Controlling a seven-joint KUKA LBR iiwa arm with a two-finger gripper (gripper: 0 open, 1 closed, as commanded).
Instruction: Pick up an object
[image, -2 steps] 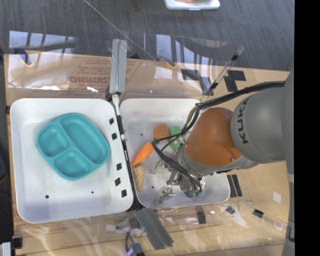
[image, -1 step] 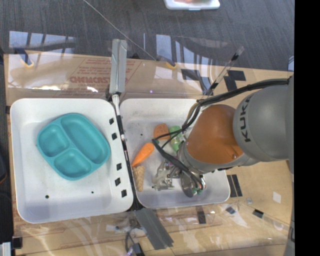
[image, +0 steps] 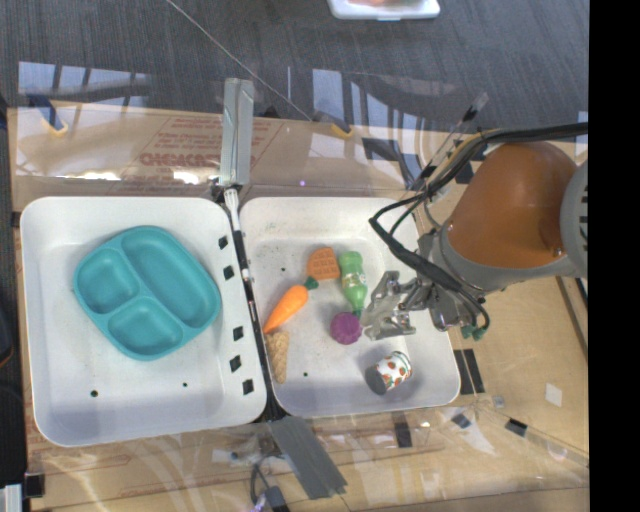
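Note:
My gripper (image: 383, 312) hangs over the right bin (image: 300, 395), just right of a purple ball-like toy (image: 346, 328) and a green bottle-shaped toy (image: 352, 278). A toy carrot (image: 287, 306) lies left of them, with an orange waffle-patterned piece (image: 323, 264) above it. A tan cone-like piece (image: 278, 354) rests by the bin's left wall. A small white cup with red and green marks (image: 391, 371) sits below the gripper. Nothing shows between the metal fingers.
The left bin (image: 60, 400) holds a teal divided plate (image: 146, 290). A grey divider bar (image: 236, 130) stands at the back between the bins. The arm's orange band (image: 515, 205) and black cables (image: 425, 195) hang over the right bin's right side.

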